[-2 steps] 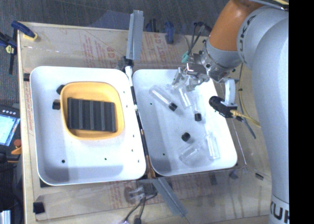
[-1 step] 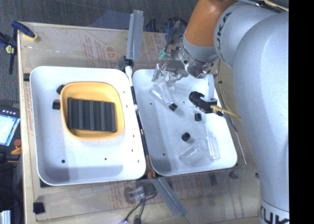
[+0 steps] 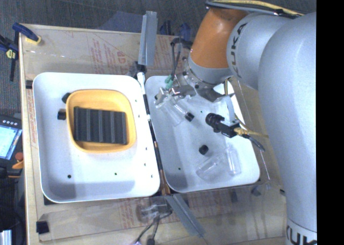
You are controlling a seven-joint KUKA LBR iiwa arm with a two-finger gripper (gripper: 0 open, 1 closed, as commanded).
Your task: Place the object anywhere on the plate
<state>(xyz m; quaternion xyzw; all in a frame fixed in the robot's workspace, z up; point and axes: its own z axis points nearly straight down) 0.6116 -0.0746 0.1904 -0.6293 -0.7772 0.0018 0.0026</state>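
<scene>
Jaws, honestly can't tell if they're spread or pinched, too much clutter around the gripper [image 3: 167,94] at the upper-left corner of the right bin [image 3: 180,171]. Big grey arm [image 3: 269,77] fills the right side of the frame, its orange band up top. Left bin [image 3: 91,185] sits mid-left and holds the yellow plate [image 3: 99,98], with a black ribbed block [image 3: 101,125] lying flat on it and covering most of its middle. In the right bin, a few clear plastic pieces [image 3: 216,167] lie toward the lower right, with a small black knob [image 3: 203,149] just above them, well apart from the plate.
</scene>
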